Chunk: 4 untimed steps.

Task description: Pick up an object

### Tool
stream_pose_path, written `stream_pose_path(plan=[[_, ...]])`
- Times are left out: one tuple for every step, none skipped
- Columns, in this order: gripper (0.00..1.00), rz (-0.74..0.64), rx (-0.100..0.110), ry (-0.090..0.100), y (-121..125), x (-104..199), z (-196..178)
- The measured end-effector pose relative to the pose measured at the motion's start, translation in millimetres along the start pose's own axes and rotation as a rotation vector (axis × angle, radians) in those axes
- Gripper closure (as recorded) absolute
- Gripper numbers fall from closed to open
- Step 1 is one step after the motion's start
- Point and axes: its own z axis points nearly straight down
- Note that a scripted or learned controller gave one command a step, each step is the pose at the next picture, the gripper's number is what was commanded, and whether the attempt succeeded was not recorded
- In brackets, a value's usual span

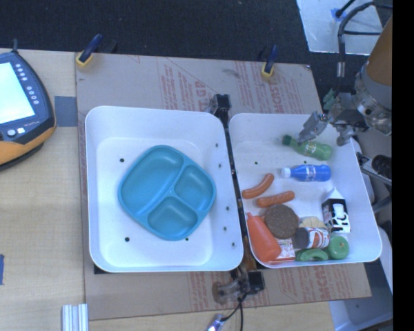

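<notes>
The gripper (326,126) is over the upper part of the right bin (370,205), fingers spread, nothing between them. A green bottle (309,147) lies just below it, a blue bottle (308,173) nearer the middle. The left bin (96,185) holds a blue divided plate (167,192).

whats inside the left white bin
The left white bin holds one thing: a blue plastic divided plate with three compartments, nothing in them. Bare white floor shows around it; the floor beneath the plate is covered.
</notes>
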Motion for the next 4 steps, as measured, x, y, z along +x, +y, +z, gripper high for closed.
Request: stream_pose_path(plan=[[0.0, 0.0, 0.002, -0.001, 27.5, -27.7, 106.9], [0.0, -0.001, 0.006, 0.001, 68.0, -27.3, 170.4], [0.0, 0.001, 0.018, 0.002, 70.2, 31.5, 184.3], [1.0, 0.0, 0.021, 0.0, 70.1, 29.7, 173.9]])
